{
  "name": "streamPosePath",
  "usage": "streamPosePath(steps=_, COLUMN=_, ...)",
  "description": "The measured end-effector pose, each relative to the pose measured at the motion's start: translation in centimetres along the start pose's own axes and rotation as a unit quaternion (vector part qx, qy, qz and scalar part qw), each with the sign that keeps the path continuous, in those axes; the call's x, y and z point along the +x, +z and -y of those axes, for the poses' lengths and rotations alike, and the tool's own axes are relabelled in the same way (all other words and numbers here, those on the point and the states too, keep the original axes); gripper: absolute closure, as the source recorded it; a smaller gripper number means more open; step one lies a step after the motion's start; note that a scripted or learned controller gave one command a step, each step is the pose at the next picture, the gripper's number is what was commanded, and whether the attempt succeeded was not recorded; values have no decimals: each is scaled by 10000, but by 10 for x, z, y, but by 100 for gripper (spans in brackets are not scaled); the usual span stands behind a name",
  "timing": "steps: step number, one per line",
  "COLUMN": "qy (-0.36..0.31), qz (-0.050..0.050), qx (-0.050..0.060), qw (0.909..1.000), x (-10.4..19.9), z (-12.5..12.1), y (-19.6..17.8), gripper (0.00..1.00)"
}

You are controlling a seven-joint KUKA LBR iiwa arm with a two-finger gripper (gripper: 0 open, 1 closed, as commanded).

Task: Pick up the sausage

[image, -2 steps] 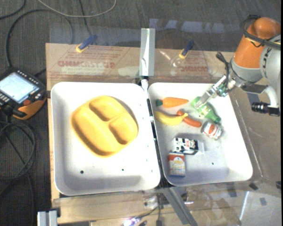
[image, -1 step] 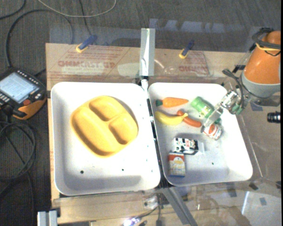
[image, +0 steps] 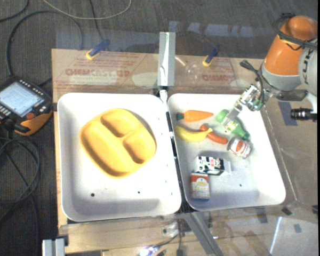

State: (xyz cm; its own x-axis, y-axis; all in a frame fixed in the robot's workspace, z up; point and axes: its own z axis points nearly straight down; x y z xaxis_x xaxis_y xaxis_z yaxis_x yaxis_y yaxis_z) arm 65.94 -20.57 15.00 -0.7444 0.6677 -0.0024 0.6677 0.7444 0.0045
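1. Camera view, nearest edge: saw a small orange-and-white carton standing in the right bin, with a black-and-white carton just behind.
2. Found a yellow divided plate lying in the left bin.
3. Spotted a red-and-white can on its side, right of the cartons.
4. Located the sausage, reddish-orange, touching a banana, with a carrot beyond.
5. Noted the gripper low over a green bottle, near the sausage; could not tell finger spread.
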Motion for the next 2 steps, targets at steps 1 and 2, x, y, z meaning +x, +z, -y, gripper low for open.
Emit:
streamPosePath(steps=1, qy=-737, qz=10, qx=19, qw=9973, x=-11, z=13, y=22, gripper=0)
streamPosePath(steps=2, qy=-742, qz=30, qx=-16, qw=9972, x=-11, z=10, y=11, gripper=100)
